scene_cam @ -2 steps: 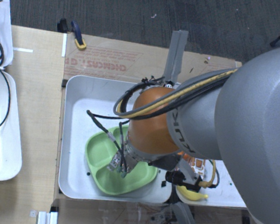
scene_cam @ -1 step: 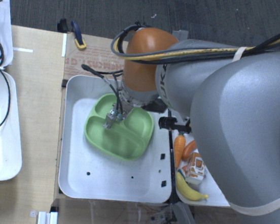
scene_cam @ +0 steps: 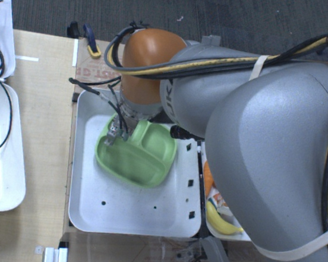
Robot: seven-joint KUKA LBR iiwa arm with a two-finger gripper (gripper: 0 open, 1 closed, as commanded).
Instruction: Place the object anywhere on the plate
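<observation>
I see pincer (scene_cam: 114, 133) directly over the plate's (scene_cam: 142, 157) left rim; jaw state unclear to me, possibly nothing held.

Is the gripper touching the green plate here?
Cannot tell. In the camera view the gripper overlaps the plate's left rim, but the slanted angle shows neither contact nor gap.

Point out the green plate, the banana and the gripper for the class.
green plate (scene_cam: 142, 157): camera view, on its larger compartment's floor.
banana (scene_cam: 221, 222): camera view, on its yellow body beside the arm.
gripper (scene_cam: 114, 133): camera view, at its tip over the plate's left rim.
</observation>
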